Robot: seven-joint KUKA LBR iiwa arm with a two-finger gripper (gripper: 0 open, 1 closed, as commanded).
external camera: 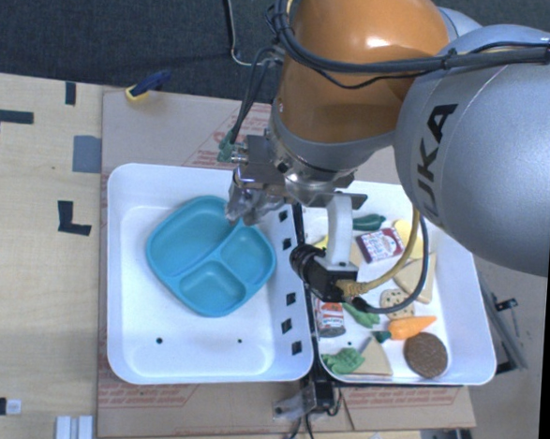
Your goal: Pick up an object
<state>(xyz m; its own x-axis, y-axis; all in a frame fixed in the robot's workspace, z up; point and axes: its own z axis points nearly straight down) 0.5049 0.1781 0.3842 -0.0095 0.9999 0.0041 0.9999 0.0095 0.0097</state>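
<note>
Over the left bin (pixel 123 250) I see my gripper (pixel 248 203) touching the blue plate (pixel 206 261) at its two o'clock edge. I cannot tell its state. Toy food fills the right bin (pixel 470 321).

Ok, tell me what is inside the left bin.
The left bin holds one blue divided plate, lying flat with three compartments. The tool sits over the plate's far right edge, so that part of the rim is covered.

Two white bins (pixel 121 278), one blue divided plate (pixel 209 256), one brown cookie (pixel 426 354), one carrot (pixel 410 327).
</note>
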